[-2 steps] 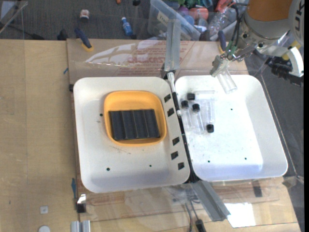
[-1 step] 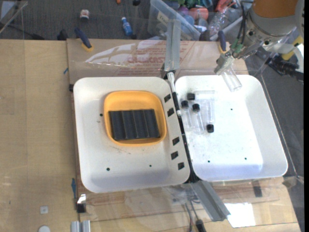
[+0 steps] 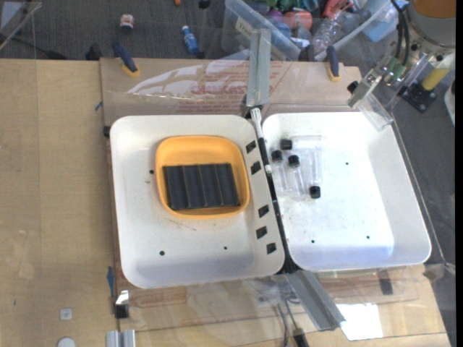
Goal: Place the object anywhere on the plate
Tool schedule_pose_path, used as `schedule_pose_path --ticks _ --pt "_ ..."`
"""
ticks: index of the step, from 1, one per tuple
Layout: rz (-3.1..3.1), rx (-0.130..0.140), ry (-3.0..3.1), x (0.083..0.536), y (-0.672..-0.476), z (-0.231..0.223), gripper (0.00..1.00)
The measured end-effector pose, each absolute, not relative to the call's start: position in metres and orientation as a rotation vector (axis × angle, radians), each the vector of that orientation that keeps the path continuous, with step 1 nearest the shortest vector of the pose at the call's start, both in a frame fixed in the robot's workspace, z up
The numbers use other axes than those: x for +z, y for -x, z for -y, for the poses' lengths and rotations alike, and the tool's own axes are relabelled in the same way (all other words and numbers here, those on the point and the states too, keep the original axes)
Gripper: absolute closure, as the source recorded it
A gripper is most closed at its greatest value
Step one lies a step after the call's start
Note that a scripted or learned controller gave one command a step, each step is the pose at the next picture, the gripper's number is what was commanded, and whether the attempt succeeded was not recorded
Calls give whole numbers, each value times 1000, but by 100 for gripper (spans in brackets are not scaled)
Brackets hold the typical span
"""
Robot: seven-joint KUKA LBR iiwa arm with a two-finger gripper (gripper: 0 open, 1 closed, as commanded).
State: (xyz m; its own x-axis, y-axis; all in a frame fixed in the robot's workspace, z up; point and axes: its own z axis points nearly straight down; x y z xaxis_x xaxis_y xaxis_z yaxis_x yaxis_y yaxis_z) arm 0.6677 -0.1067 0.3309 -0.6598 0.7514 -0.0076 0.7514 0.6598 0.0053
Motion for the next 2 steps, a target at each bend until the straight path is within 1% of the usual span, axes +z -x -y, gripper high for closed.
schedule_pose_path --ticks 1,2 --pt "-2885 2 -1222 438 -661 144 100" --pt "-3015 0 -840 438 -658 195 100"
